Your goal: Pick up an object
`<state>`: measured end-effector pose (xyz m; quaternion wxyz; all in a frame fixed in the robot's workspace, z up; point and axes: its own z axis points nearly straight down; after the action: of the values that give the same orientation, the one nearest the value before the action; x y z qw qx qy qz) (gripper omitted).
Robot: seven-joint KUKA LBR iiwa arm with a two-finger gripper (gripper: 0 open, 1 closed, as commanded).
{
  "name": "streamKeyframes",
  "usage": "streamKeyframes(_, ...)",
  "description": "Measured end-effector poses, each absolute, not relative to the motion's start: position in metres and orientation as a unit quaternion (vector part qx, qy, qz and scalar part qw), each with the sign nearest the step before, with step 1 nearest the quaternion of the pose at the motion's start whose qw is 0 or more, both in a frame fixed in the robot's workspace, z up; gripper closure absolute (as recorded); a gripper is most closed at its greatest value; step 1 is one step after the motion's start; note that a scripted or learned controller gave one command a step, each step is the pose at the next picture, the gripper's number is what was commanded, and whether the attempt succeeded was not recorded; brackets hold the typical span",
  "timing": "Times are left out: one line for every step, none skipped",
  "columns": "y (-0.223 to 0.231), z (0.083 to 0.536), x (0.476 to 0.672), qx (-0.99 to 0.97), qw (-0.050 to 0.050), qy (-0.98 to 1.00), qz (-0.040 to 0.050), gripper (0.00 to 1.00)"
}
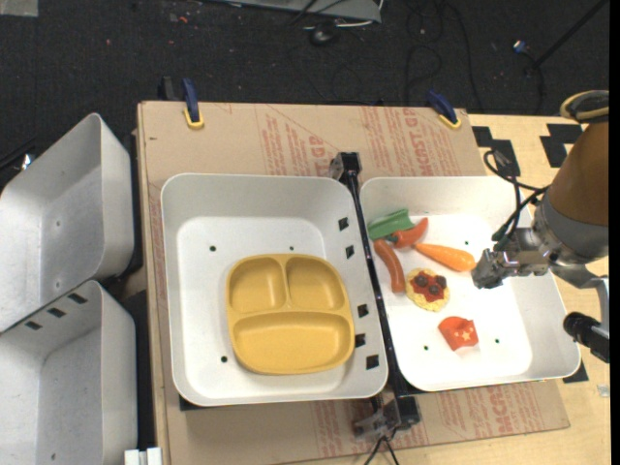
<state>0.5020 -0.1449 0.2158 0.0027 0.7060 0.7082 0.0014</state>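
Observation:
The right bin [513, 342] holds small toy foods: a green piece [388, 224], a red-orange chili [409, 235], a reddish sausage [391, 263], an orange carrot [446, 256], a yellow round piece with dark toppings [428, 289] and a red chunk [458, 332]. My gripper [487, 268] hangs over the right bin, just right of the carrot's tip and up-right of the yellow piece. I see nothing between its fingers. The arm's grey and orange wrist [581, 192] comes in from the right.
The left bin [184, 260] carries a yellow divided plate [289, 313]. Both bins rest on a cardboard sheet [291, 134] with clamps at its back edge. Spare white bins [58, 260] stand at the far left. Cables lie on the dark floor behind.

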Motion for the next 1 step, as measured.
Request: streamKeyframes(-0.0873, 0.2280, 0.5071, 0.704, 0.001, 0.710, 0.0014, 1.00)
